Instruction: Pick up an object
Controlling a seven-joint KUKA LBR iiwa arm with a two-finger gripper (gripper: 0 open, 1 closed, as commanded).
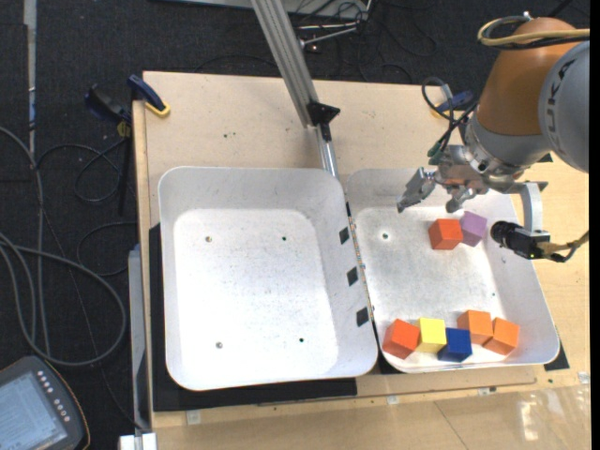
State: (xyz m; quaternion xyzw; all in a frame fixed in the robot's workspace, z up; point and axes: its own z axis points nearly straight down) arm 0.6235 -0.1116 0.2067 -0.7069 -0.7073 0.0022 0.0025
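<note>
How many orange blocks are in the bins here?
4, all in the right bin: one orange block near the pincer beside a purple block, three along the front edge. None looks hidden.

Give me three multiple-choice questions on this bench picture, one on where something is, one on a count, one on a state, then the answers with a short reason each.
1. Where is the purple block?
A. In the left bin
B. In the right bin, beside an orange block
C. On the bare bench

2. How many blocks lie along the right bin's near edge?
A. Two
B. Five
C. Eight

3. What is between the gripper's fingers?
A. Nothing
B. The yellow block
C. The blue block

Answers:
1 B: the purple block sits by an orange block in the right bin.
2 B: three orange, the yellow block and the blue block.
3 A: the gripper hangs open over the bin, gripping nothing.
</note>
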